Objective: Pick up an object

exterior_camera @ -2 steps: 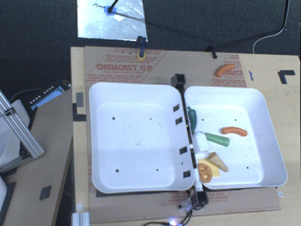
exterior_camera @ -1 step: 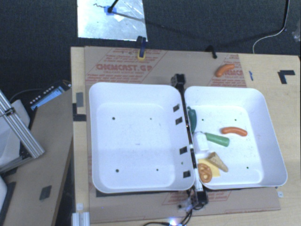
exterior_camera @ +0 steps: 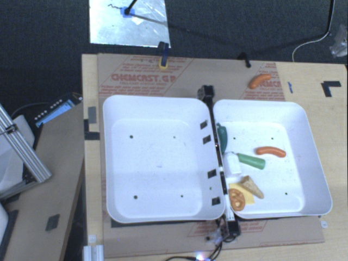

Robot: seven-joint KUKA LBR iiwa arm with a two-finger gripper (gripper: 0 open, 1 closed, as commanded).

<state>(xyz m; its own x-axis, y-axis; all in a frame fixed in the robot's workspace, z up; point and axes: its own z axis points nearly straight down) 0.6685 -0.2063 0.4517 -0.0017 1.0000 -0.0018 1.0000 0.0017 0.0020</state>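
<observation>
The right bin (exterior_camera: 304, 140) holds several small things near its left side. An orange sausage-shaped piece (exterior_camera: 270, 151) lies toward the middle. A green and white bottle-like piece (exterior_camera: 246, 160) lies left of it. A dark green piece (exterior_camera: 222, 136) rests against the left wall. A tan wedge (exterior_camera: 252, 186) and a yellow slice with an orange ring (exterior_camera: 237, 196) sit at the front left corner.
The left bin (exterior_camera: 157, 156) sits beside the right one, joined by black clips (exterior_camera: 209, 140). Another orange piece (exterior_camera: 260, 81) lies on the cardboard behind the right bin. A yellow and blue clamp (exterior_camera: 162, 56) stands at the bench's back edge. A metal frame (exterior_camera: 22, 151) stands at far left.
</observation>
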